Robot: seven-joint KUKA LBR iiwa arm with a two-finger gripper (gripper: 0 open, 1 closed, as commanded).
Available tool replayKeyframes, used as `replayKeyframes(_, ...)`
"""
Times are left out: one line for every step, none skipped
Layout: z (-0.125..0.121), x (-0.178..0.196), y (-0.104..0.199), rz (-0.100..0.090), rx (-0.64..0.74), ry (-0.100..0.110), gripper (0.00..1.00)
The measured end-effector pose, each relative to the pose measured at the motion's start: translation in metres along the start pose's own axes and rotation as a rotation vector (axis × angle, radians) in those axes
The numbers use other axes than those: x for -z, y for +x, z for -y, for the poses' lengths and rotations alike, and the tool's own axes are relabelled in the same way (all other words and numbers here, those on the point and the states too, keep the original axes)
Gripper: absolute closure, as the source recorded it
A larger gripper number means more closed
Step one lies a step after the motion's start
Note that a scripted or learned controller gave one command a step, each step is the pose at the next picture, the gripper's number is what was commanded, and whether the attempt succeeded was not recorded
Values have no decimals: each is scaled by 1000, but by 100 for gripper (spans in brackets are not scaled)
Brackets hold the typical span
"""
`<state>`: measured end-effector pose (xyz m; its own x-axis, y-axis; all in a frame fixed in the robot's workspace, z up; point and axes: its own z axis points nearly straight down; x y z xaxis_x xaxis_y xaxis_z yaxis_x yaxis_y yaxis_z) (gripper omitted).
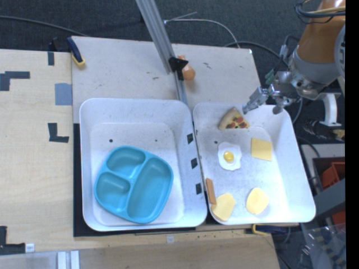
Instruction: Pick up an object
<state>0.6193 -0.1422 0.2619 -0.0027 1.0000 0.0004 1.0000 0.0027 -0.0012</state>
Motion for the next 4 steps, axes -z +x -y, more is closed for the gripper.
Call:
replayKeyframes(2,-133,-38,1,-4,8,0)
replayKeyframes(71,-173,-49,1,-7,0,0)
replayKeyframes(114,-172,7,1,-1,-1,0)
replayKeyframes(124,-173,-52,3,-6,-2,0)
